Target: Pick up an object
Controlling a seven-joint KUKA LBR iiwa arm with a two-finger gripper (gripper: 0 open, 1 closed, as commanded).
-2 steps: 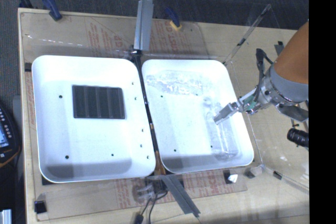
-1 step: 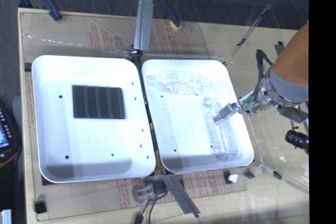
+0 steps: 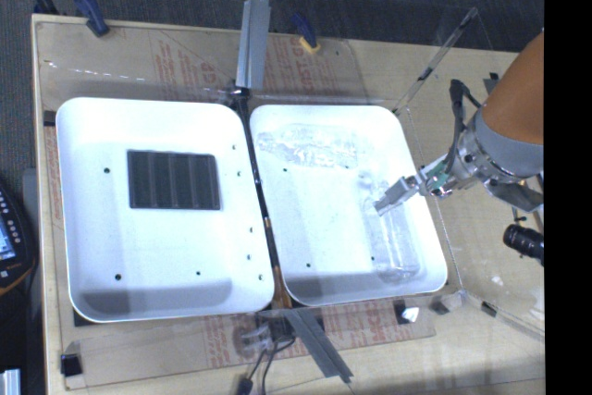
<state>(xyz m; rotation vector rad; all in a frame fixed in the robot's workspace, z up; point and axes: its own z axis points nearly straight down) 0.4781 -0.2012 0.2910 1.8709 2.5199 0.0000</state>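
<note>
Metal brackets (image 3: 305,342) sat at the surface's front edge, below-left of the hand (image 3: 388,197). Whether the hand was clenched couldn't be told; it hovered over the right bin (image 3: 314,282), touching or just above a clear plastic bottle (image 3: 393,240)

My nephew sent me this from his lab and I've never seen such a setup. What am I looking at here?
One fixed camera looks down at a slant on a wooden bench holding two shallow white bins. The left bin contains a dark ribbed rectangular tray. The right bin holds clear plastic items that are hard to make out: something crinkly near its far edge and a transparent bottle-like object by its right wall. From the right reaches a robot arm, grey with an orange band. Its gripper hovers over that clear object; I cannot tell whether it holds anything.
</note>
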